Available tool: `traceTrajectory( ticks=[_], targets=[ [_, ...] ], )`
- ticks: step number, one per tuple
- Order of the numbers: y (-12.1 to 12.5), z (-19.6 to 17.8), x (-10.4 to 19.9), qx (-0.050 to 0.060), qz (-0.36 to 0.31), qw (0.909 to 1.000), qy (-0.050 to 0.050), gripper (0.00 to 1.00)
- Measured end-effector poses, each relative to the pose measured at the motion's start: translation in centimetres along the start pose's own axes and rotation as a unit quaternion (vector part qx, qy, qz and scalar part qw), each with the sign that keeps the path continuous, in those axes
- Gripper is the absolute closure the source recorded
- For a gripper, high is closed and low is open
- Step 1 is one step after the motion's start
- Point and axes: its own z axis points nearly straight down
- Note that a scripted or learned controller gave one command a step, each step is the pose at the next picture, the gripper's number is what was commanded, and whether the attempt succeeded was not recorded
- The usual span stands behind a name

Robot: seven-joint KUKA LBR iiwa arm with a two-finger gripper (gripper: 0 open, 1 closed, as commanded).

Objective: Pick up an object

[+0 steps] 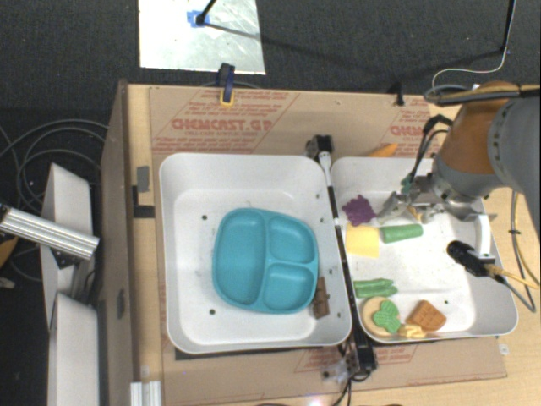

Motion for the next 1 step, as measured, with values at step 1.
traceTrajectory(
  ticks=[1],
  targets=[
    [6.11,-2.56,-5.98,-0.006,-0.002,1.0,-0.003,0.0]
  ],
)
